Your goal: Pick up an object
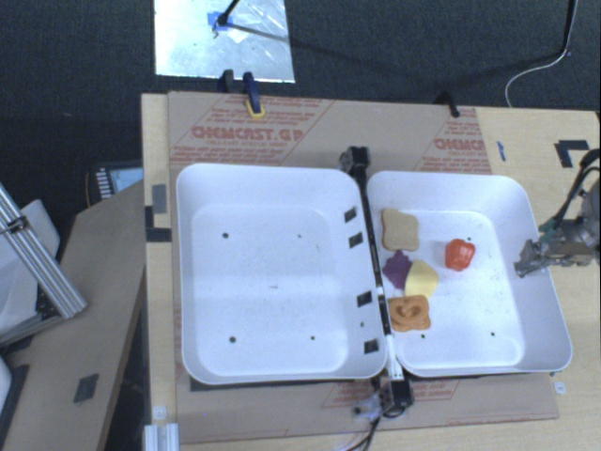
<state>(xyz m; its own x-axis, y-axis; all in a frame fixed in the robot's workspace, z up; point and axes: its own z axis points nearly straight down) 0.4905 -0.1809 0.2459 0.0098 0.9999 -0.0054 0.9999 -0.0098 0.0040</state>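
An orange pretzel (409,313) lies nearest in the right bin (526,346), with a yellow piece (423,277), a purple piece (397,269), a red tomato (459,254) and a slice of toast (400,229) beyond it. The gripper (528,260) hangs over the bin's right rim, apart from them all; whether it is spread or pressed together cannot be told

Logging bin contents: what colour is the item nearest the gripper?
Red, in the right bin; clearest in the camera view.

Arm (584,224) cut by right edge
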